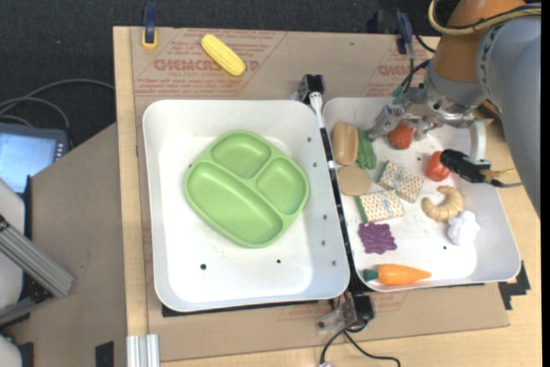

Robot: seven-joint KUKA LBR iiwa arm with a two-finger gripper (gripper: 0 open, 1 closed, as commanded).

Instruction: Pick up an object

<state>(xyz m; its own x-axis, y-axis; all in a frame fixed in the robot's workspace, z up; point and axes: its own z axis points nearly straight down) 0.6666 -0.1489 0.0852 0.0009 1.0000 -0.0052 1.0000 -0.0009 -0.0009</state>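
The grey arm with its orange band point(471, 13) reaches in from the right and comes down over the far end of the right-hand shallow white bin point(494, 258). Its two-finger gripper point(400, 126) sits low there, metal parts crowded around a small red-orange round object point(400, 136); whether that object lies between the claw or merely under it cannot be told, and the claw's spread is too cluttered to make out.

The same bin holds a tan bread-like piece point(345, 142), a green pod-like piece point(367, 152) partly tucked beside it, a beige flat round piece point(353, 180), two patterned square packets point(391, 192), a purple bunch of grapes point(376, 237), an orange carrot point(403, 275), a tan croissant point(443, 203), a small white lump point(464, 227) and a red piece point(438, 165) partly covered by a black part.

The left white bin point(172, 271) carries a green divided plate point(247, 186). A yellow corn cob point(223, 54) lies on the cardboard point(275, 56) beyond it.
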